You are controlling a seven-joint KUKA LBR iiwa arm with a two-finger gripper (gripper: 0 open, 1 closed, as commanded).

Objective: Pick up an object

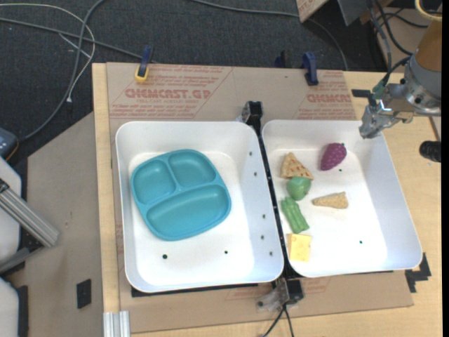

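Note:
The right bin (pixel 379 216) holds several toy foods: a purple grape bunch (pixel 332 155), a waffle-like wedge (pixel 295 166), a round green piece (pixel 299 187), a tan wedge (pixel 331 201), a long green vegetable (pixel 295 215) and a yellow cheese block (pixel 299 247). My gripper (pixel 370 128) hangs over the bin's far right corner, up and right of the grapes, with nothing visible in it. A teal divided plate (pixel 182 193) lies in the left bin (pixel 140 258).
Both bins rest on a cardboard sheet (pixel 182 90) held by blue clamps (pixel 145 60) at the back edge. A black clip (pixel 252 110) joins the bins at the far end. Cables trail on the dark floor.

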